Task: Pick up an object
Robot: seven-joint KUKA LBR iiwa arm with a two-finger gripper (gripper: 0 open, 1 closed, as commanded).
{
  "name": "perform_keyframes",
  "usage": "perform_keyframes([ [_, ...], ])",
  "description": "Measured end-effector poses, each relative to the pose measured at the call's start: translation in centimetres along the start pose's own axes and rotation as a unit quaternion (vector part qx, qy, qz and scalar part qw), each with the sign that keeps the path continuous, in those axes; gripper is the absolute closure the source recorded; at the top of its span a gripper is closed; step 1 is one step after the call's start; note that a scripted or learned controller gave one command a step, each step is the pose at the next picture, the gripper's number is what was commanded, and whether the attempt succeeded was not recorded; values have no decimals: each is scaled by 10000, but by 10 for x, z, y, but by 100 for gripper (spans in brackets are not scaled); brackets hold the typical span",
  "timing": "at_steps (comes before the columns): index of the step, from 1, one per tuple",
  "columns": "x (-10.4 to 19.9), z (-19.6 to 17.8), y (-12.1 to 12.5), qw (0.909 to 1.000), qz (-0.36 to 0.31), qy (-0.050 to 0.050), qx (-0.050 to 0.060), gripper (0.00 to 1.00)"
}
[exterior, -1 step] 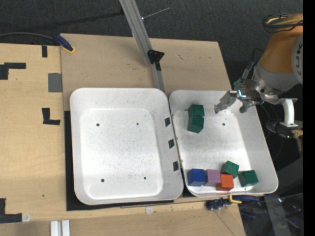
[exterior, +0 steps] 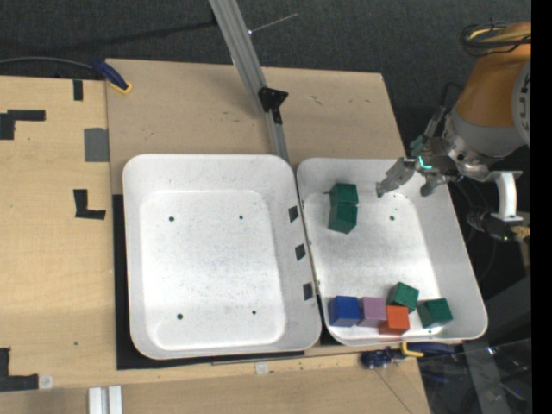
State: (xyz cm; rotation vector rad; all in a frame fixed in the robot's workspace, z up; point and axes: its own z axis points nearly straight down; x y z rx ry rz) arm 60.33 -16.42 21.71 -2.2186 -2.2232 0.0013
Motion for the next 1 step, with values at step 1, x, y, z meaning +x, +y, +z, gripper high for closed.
perform_keyframes([
  [1,-5,63,1,10000,5,1,28,0],
])
